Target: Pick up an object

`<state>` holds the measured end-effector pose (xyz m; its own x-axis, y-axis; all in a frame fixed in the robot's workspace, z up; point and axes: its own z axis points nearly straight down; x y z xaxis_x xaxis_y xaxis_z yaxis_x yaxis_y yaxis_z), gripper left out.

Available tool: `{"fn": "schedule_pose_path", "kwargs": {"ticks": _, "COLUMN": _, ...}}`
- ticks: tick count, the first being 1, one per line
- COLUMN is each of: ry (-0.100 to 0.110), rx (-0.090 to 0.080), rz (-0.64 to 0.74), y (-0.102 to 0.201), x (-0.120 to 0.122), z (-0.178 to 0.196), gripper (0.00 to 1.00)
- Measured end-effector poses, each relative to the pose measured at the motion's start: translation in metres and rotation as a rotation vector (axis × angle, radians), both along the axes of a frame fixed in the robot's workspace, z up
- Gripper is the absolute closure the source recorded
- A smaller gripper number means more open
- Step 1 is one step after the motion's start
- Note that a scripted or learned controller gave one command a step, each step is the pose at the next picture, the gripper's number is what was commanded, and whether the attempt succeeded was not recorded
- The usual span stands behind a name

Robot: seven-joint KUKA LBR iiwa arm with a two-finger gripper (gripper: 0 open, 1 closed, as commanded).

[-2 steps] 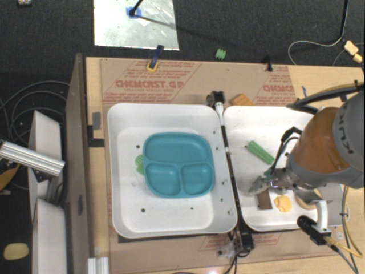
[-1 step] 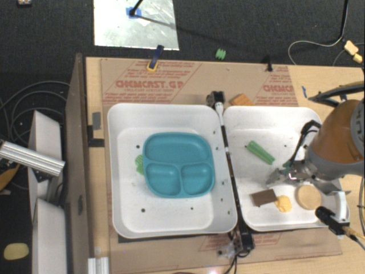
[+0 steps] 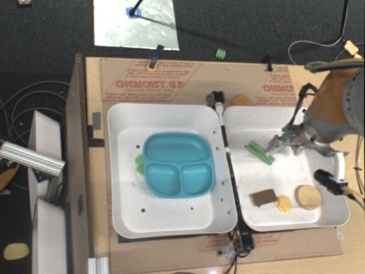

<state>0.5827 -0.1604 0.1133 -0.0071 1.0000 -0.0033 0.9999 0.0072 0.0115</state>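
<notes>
Green stick (image 3: pixel 260 152) just left of pincer (image 3: pixel 278 142), apart

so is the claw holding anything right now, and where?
Nothing held. The claw hovers over the right bin, just beside the green stick, with no object between its tips.

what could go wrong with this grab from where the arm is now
1. The gripper sits just right of the green block without enclosing it, so closing here may catch nothing or nudge it away.
2. The green block lies flat and slanted on the right bin floor; the gripper may slide off it.
3. The brown block and yellow piece touch, so grabbing one could drag the other.
</notes>
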Motion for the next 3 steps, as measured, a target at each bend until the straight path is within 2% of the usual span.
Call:
{"fn": "schedule_pose_path", "kwargs": {"ticks": 1, "ry": 0.012, "rx": 0.004, "rz": -0.002, "y": 0.031, "x": -0.039, "z": 0.014, "gripper": 0.00}}
{"fn": "schedule_pose_path", "kwargs": {"ticks": 2, "ry": 0.013, "rx": 0.005, "rz": -0.006, "y": 0.067, "x": -0.098, "z": -0.030, "gripper": 0.00}}
{"fn": "schedule_pose_path", "kwargs": {"ticks": 3, "ry": 0.009, "rx": 0.000, "rz": -0.010, "y": 0.011, "x": -0.096, "z": -0.029, "gripper": 0.00}}
